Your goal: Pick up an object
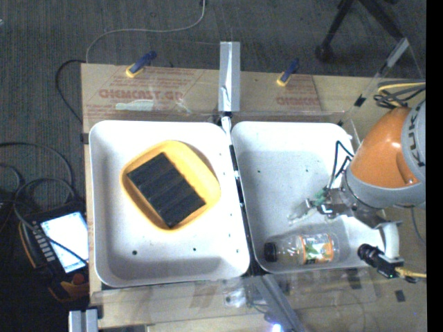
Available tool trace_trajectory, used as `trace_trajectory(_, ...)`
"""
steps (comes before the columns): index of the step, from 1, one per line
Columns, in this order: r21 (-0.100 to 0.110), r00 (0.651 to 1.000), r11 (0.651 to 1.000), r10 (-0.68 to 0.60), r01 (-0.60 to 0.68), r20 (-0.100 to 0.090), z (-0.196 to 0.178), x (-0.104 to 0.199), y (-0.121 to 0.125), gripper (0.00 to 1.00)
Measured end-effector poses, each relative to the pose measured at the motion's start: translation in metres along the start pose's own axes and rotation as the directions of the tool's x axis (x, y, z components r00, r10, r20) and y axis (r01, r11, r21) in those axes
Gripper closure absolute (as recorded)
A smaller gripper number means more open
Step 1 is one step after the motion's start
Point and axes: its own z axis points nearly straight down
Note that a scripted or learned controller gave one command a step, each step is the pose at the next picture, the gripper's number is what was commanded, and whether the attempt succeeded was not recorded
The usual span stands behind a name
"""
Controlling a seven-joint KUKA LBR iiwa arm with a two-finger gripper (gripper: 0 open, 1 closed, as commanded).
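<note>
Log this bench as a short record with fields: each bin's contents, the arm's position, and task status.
left bin: a yellow dish with a black ribbed insert, tilted diagonally
right bin: a clear plastic bottle lying on its side near the front wall, dark cap pointing left
arm: over the right bin's right side, orange band uppermost
claw: low in the right bin, just above the bottle in the view, with nothing seen between its fingers
task status: no object lifted yet
</note>
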Motion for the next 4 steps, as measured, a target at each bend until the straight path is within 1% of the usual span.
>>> trace_trajectory(1,0.0,0.972,0.972,0.236,-0.236,0.003,-0.012,-0.046,0.042,0.0)
trace_trajectory(2,0.001,0.972,0.972,0.235,-0.235,0.005,-0.021,-0.045,0.042,1.0)
trace_trajectory(3,0.001,0.972,0.972,0.235,-0.235,0.006,-0.021,-0.046,0.042,0.0)
trace_trajectory(4,0.0,1.0,1.0,-0.03,0.03,0.003,-0.061,-0.035,-0.002,0.0)
